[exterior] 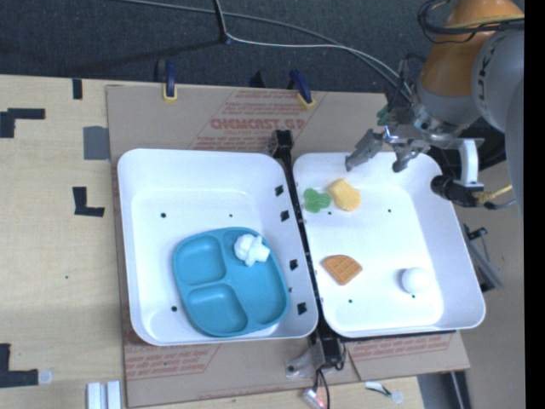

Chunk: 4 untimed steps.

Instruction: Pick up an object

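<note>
I have the claw (pixel 377 154) above the far edge of the right bin (pixel 443 228), fingers spread wide and holding nothing. The nearest candidate is the yellow piece (pixel 345 194), lying just beside the green piece (pixel 317 200) near the bin's left wall. The waffle-shaped piece (pixel 341 269) and white ball (pixel 414 279) lie well apart, toward the near side. In my judgement, the yellow piece is the best target. I would centre the fingers over it, straddling it on the sides clear of the green piece, descend vertically, then close.
</note>
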### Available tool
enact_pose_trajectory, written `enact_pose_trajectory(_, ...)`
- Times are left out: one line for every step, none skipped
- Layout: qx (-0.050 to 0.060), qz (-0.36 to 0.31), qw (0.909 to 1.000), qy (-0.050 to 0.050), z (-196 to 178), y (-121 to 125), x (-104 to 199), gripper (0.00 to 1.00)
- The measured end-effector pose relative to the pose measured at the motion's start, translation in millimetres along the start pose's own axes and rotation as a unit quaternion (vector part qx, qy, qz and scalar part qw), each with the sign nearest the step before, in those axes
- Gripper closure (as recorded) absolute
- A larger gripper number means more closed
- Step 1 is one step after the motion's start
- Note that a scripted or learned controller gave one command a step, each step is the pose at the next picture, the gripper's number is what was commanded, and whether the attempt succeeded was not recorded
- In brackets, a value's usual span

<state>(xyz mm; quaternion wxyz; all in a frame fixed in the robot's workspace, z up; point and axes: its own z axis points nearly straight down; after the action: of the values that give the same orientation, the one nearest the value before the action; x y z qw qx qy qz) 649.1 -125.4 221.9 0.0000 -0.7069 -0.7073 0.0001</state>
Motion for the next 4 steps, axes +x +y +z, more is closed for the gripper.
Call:
enact_pose_trajectory(0.002,0.0,1.0,0.0,140.3,-3.1,-2.3,0.0)
enact_pose_trajectory(-0.001,0.0,1.0,0.0,136.9,-0.7,14.2,0.0)
enact_pose_trajectory(-0.002,0.0,1.0,0.0,125.4,0.0,14.3,1.0)
enact_pose_trajectory(-0.004,-0.001,1.0,0.0,32.4,-76.2,54.0,1.0)
